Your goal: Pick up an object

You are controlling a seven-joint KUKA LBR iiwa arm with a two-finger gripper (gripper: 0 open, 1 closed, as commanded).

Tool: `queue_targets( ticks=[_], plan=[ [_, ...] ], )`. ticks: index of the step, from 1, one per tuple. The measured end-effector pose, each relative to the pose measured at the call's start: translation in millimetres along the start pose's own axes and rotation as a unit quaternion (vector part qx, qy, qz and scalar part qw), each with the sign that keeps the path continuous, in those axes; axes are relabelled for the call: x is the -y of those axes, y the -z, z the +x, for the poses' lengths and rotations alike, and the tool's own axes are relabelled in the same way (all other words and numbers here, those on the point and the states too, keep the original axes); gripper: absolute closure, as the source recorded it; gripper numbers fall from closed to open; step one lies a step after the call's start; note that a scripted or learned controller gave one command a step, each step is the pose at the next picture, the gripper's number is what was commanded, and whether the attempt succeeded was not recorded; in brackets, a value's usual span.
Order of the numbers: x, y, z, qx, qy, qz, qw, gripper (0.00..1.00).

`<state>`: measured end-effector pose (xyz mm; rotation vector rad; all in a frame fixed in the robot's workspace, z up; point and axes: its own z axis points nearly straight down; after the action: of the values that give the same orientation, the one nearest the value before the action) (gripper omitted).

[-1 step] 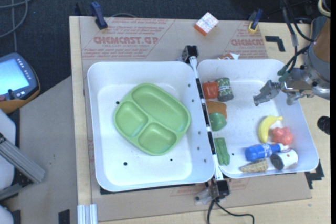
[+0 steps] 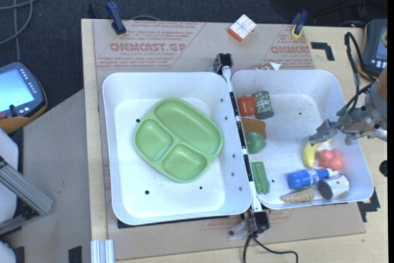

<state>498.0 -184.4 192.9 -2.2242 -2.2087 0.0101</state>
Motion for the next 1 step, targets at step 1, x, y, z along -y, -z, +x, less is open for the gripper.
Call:
queue_targets(
  ticks=[1],
  plan=[
    [-30.9, -92.4, 16.0, 0.003, 0.003, -0.011, 0.9999, 0.00]
  ],
)
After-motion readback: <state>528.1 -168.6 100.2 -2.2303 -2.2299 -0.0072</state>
